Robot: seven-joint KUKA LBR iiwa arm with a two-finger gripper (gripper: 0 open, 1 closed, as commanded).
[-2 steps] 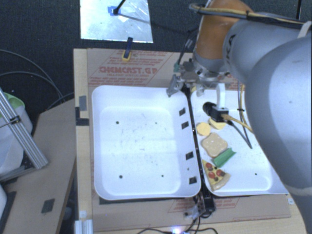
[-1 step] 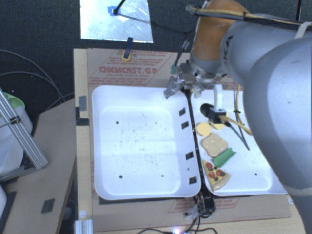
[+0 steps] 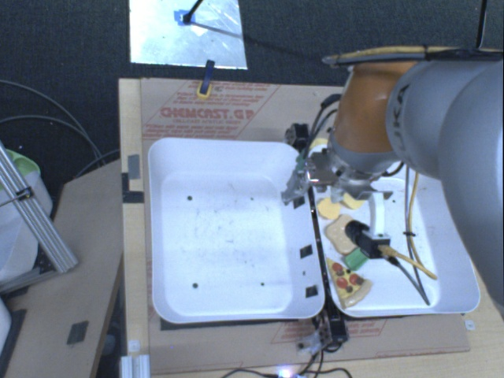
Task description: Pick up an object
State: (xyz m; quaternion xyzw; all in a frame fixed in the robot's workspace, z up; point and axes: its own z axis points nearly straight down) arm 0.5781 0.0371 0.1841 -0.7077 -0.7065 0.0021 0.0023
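A toy pizza slice (image 3: 351, 283) lies in the right bin (image 3: 461, 288), close to its near left corner. Just behind it sits a green block (image 3: 354, 258), then a tan piece (image 3: 339, 232) and a yellow piece (image 3: 328, 209), all along the bin's left wall. The grey arm (image 3: 441, 109) bends down from the right, its gripper (image 3: 299, 186) over the rim shared with the left bin (image 3: 228, 211). I cannot tell whether it is open or closed, and nothing shows in its grasp.
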